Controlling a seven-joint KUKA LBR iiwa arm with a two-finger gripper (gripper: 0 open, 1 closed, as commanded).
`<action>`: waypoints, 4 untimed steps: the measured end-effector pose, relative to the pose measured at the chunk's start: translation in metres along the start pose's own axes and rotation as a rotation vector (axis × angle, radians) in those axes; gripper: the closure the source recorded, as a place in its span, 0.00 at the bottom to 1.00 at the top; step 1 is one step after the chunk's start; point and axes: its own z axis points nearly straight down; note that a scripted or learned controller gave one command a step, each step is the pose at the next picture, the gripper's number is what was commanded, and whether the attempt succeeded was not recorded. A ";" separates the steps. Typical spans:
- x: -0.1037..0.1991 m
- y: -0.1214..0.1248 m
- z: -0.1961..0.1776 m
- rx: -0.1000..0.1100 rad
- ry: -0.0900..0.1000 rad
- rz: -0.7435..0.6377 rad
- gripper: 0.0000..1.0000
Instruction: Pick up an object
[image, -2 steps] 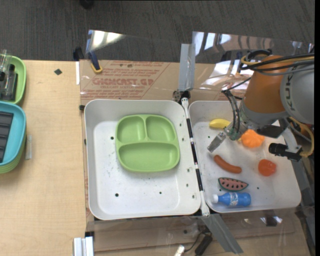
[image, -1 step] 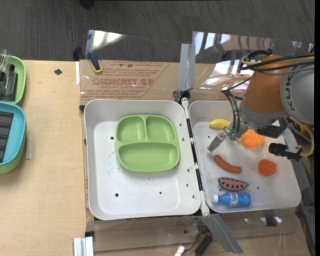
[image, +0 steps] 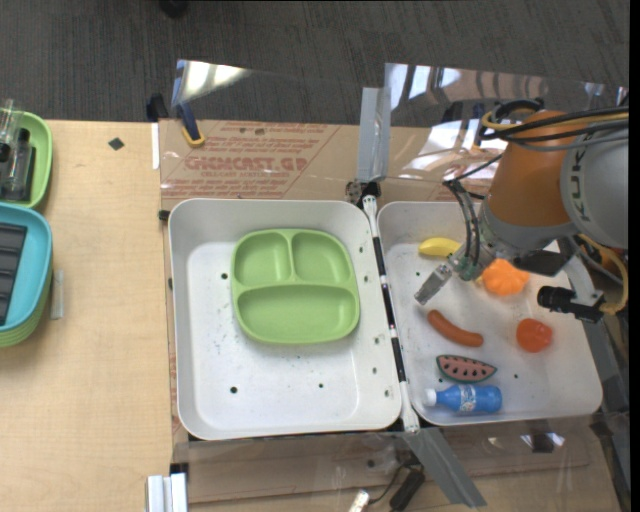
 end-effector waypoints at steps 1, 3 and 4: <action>0.000 0.000 0.000 0.000 0.000 0.000 0.00; 0.000 0.000 0.000 0.000 0.000 0.000 0.00; 0.000 0.000 0.000 0.000 0.000 0.000 0.00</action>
